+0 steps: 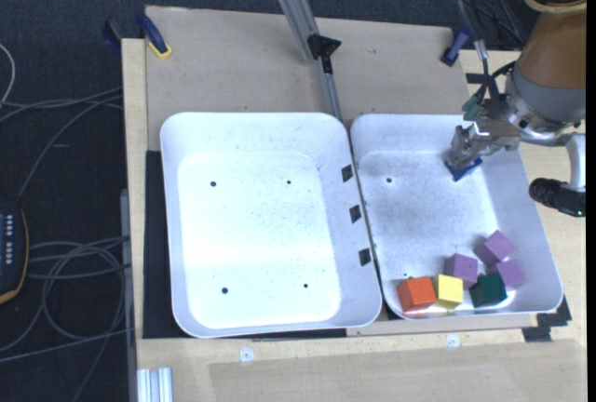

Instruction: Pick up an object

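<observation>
1. Blue block (465,167): in the right bin (410,205), toward its 1 o'clock corner, between the fingers of the gripper (461,158).
2. Gripper: jaws narrow, closed on the blue block.
3. Loose blocks, 6 pieces, at the bin's 5 o'clock corner: orange (418,292), yellow (450,289), green (487,290), 3 purple (497,247).
4. Left bin (186,149): at 9 o'clock of the right bin, touching.

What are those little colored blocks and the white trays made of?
The blocks, such as the orange block and yellow block, look like matte foam or painted wood: flat color with no shine, so which one is uncertain. The right bin and left bin look like smooth molded plastic with rounded corners, speckled with dark scuffs.
</observation>
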### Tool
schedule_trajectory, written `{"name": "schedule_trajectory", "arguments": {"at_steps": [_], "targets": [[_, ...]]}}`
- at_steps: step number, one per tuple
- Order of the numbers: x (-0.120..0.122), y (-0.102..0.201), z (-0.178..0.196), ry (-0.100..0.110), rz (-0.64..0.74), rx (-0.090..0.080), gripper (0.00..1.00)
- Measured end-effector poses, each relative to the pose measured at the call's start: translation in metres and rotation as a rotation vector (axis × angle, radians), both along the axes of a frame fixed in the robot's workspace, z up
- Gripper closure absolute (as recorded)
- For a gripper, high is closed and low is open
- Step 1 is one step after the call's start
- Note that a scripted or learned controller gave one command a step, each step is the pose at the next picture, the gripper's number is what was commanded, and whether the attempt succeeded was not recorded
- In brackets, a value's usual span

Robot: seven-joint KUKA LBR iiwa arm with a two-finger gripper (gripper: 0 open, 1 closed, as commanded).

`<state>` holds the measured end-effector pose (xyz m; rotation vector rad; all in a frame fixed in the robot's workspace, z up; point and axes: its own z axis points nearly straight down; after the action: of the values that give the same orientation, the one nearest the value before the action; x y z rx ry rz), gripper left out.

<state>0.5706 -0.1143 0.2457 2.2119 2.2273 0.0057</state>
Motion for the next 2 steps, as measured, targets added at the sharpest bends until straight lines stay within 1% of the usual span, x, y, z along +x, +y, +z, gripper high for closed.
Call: {"name": "schedule_trajectory", "arguments": {"at_steps": [1,2], "targets": [[0.007,0.048,0.008,0.000,0.000,0.001,1.00],[0.020,0.095,0.010,0.001,0.000,0.001,1.00]]}}
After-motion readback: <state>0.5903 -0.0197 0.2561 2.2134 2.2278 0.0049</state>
